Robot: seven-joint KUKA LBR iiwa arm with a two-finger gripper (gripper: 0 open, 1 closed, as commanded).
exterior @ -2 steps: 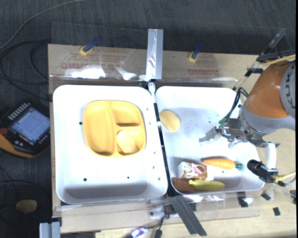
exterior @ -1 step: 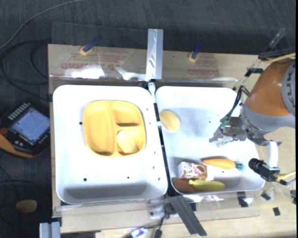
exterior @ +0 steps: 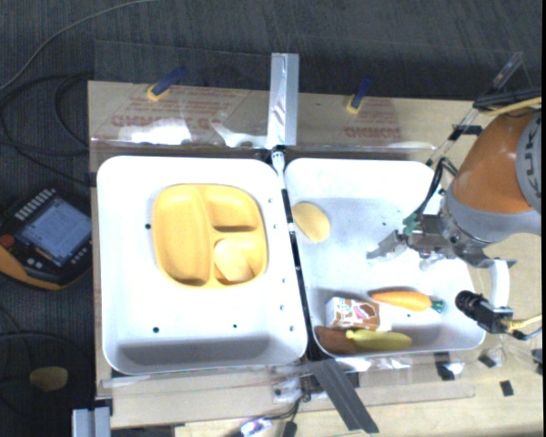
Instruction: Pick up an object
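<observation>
Orange carrot lying flat in right bin, yellow banana and perhaps snack packet beside

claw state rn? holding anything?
Claw: cannot be told whether open or closed from this view; it sits over the right bin, above the carrot, with nothing visibly held.

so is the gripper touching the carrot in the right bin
Apart. The camera view shows bare white bin floor between the gripper and the carrot.
</observation>
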